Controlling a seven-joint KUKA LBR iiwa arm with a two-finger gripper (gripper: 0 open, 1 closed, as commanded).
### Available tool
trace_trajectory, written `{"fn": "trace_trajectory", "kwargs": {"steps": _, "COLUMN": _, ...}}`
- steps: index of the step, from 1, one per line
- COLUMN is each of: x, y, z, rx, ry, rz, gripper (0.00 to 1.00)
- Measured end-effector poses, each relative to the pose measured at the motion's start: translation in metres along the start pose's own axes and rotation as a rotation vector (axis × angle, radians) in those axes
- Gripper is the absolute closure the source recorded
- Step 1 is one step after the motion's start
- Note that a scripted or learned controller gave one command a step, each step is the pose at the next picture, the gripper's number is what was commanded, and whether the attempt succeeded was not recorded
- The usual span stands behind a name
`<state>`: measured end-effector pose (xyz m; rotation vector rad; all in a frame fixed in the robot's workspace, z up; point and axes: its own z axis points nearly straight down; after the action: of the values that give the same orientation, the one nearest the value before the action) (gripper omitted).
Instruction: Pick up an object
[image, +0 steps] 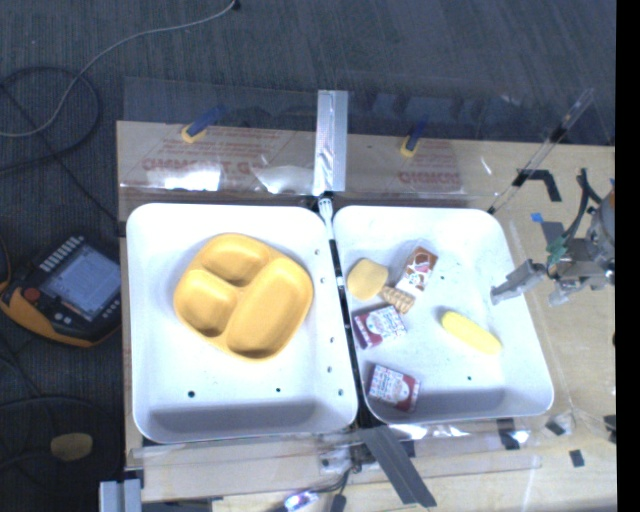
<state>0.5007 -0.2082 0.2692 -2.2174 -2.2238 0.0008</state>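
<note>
1. While the gripper (520, 281) sits at the right rim of the right bin (470, 225), nothing is seen between its fingers; whether they are apart or together cannot be told, since the view is too small and slanted there.
2. Closest thing to the gripper is a yellow banana-shaped piece (471, 332), just below and left of it on the bin floor, lying at a slant, not touching the gripper.
3. Farther left of the gripper, a brown-and-white snack packet (420, 266) lies tilted, touching a waffle-patterned cracker (398, 298) at its lower end.
4. Beside the cracker, a pale yellow block (366, 278) sits near the bin's left wall.
5. Below that, a red sauce packet (379, 324) lies flat; a second red packet (391, 386) is lower down, near the front wall, apart from the first.
6. Well left of the gripper, the left bin (160, 400) holds a big yellow three-section dish (242, 294), roughly centred.
7. Far left, off the bench, a handheld control pad (68, 290) with orange edge lies on the dark carpet (60, 100).
</note>
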Motion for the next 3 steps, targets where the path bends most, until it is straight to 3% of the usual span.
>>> {"fn": "trace_trajectory", "kwargs": {"steps": 1, "x": 0.006, "y": 0.026, "z": 0.089, "rx": 0.002, "ry": -0.002, "rz": 0.166, "gripper": 0.0}}
{"fn": "trace_trajectory", "kwargs": {"steps": 2, "x": 0.015, "y": 0.037, "z": 0.179, "rx": -0.013, "ry": -0.003, "rz": 0.103, "gripper": 0.0}}
{"fn": "trace_trajectory", "kwargs": {"steps": 3, "x": 0.01, "y": 0.043, "z": 0.117, "rx": 0.0, "ry": 0.0, "rz": 0.034, "gripper": 0.0}}
